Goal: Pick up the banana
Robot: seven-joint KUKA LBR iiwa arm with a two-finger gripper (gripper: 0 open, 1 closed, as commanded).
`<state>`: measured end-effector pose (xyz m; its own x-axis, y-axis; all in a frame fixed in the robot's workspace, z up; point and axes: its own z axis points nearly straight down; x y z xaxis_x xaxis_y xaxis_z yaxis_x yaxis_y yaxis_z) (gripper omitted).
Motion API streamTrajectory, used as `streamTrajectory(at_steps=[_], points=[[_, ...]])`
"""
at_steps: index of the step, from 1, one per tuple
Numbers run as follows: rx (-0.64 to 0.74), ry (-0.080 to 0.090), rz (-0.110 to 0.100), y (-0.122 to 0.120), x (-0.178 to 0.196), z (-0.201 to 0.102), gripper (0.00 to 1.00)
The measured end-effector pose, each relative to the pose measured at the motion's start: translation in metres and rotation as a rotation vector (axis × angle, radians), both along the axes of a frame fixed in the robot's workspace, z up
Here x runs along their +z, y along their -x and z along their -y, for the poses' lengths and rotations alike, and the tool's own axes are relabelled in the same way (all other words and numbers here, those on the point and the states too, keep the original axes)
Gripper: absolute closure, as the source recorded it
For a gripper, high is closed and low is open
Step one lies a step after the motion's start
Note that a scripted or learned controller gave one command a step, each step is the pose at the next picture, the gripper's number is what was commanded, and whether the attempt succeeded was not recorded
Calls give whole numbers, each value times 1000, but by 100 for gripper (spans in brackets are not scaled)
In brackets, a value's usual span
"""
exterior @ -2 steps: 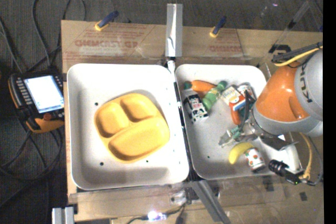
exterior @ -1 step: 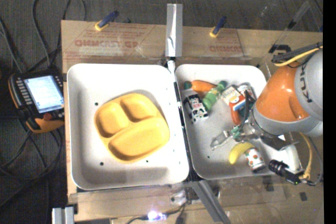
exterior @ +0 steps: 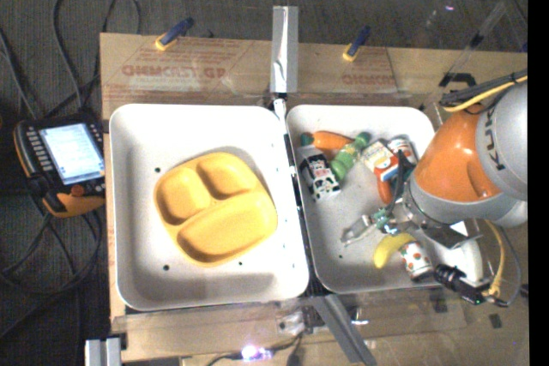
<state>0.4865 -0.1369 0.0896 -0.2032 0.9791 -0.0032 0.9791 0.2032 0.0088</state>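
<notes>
Banana [exterior: 390,250] lies near the front of the right bin [exterior: 343,274], a short yellow curve running from lower left up toward the gripper [exterior: 383,221], which sits just above its upper end. I cannot tell how the gripper is set, since the arm [exterior: 463,163] covers most of it. Nothing shows the banana as held.

Just right of the banana, and touching or nearly so, is a small white toy with red spots [exterior: 415,260]. To do this step well, I judge the grasp should come down over the banana's middle and across its narrow width, clear of that toy, so that the toy is neither pinched nor dragged along. The bin's front wall is near, so a straight lift looks safer than a sideways pull.

Farther back in the same bin lie a cow-patterned toy [exterior: 318,176], a green piece [exterior: 345,160], a carrot [exterior: 332,140] and an orange and white carton [exterior: 383,159]; any print on the carton is too small to read.

In the left bin [exterior: 129,210] sits a yellow divided tray [exterior: 216,207]. At far left a pendant [exterior: 64,152] shows a lit screen, unreadable. On the arm's grey casing the letters "KU" can be made out. Behind the bins, the cardboard [exterior: 189,73] carries faint red print I cannot read.
</notes>
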Motion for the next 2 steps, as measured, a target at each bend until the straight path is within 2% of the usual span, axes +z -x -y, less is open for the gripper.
streamTrajectory(at_steps=[1,2], points=[[0,0,2,-1,10,-1,100],[86,2,-11,-6,157,-22,100]])
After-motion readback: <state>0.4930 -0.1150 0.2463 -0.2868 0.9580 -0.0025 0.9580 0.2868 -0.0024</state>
